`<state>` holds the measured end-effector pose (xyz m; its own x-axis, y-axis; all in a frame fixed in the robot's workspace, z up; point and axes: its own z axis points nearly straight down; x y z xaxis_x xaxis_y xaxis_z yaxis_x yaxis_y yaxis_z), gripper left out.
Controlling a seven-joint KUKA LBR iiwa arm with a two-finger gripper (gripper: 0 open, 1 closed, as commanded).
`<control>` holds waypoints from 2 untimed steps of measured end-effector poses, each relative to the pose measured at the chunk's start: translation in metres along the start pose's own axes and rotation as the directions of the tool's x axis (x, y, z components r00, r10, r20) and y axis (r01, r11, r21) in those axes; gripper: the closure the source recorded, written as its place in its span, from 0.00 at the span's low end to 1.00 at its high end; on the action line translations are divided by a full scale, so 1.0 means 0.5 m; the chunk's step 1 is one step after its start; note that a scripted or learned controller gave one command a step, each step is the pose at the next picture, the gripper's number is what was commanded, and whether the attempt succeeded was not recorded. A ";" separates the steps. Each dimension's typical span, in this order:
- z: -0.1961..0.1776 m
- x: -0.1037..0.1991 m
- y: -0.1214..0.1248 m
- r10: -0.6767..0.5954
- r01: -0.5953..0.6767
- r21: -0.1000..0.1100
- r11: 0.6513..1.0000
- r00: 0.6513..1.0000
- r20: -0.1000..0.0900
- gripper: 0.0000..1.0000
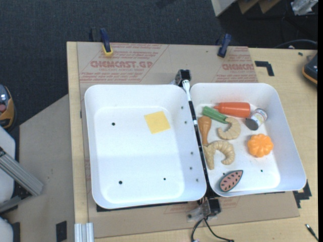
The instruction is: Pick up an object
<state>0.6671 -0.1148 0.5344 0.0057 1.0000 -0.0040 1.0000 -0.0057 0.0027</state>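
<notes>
Most toy foods, such as the pumpkin (260, 145), carrot (204, 128) and shrimp (220, 152), lie crowded in the right bin (290, 150), the yellow square (157, 122) alone in the left bin (96, 135), probably as separate picking choices; the end effector's state I cannot tell.

Left bin (101, 150) open bar yellow square (157, 122); right bin (282, 135) crowded

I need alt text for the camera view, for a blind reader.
Two white bins sit side by side: the left bin holds one yellow square, the right bin holds toy food, including a carrot, pumpkin and watermelon slice.
</notes>
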 end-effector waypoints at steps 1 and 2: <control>0.003 -0.095 0.000 0.001 -0.001 0.002 1.000 1.000 0.000 1.00; 0.005 -0.229 0.000 0.002 -0.002 0.002 1.000 1.000 0.001 1.00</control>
<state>0.6663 -0.2294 0.5326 0.0078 1.0000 -0.0045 1.0000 -0.0078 0.0007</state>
